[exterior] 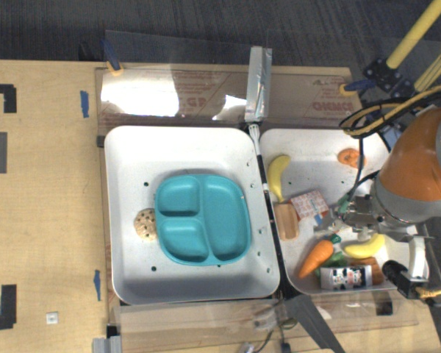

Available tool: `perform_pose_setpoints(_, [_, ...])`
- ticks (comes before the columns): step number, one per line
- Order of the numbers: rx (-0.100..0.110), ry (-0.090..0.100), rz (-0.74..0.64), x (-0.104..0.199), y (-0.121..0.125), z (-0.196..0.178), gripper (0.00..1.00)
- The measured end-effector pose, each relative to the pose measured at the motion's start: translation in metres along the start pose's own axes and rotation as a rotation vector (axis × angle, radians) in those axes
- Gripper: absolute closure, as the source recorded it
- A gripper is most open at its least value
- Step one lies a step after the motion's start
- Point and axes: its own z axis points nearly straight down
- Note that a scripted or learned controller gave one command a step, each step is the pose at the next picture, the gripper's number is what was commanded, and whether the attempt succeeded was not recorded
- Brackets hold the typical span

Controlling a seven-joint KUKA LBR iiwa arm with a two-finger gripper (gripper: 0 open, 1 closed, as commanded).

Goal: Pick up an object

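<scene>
Clutter was the main difficulty in the right bin (309,142). The gripper (364,230) hung low over its near side, and I could not tell how it was set. A yellow piece (366,248) lay just beside it, touching a carrot (316,257) and a small can (345,276), so a clean vertical descent on one item seemed wisest. A banana (278,175) and a packet (309,204) lay further in. The left bin (125,153) carried a teal tray (203,219) and a cookie (145,224).

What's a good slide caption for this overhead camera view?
KUKA arm over the right bin of toy food; teal tray and cookie in the left bin.
</scene>
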Motion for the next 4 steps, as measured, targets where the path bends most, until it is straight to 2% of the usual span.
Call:
perform_pose_setpoints(1, [-0.005,0.001,-0.03,0.011,-0.001,0.056,0.0])
perform_pose_setpoints(2, [-0.001,0.0,-0.238,0.011,-0.001,0.049,0.0])
perform_pose_setpoints(3, [-0.004,0.0,-0.238,0.012,0.0,0.039,1.0])
perform_pose_setpoints(4, [-0.01,-0.001,-0.54,-0.017,0.005,0.055,1.0])
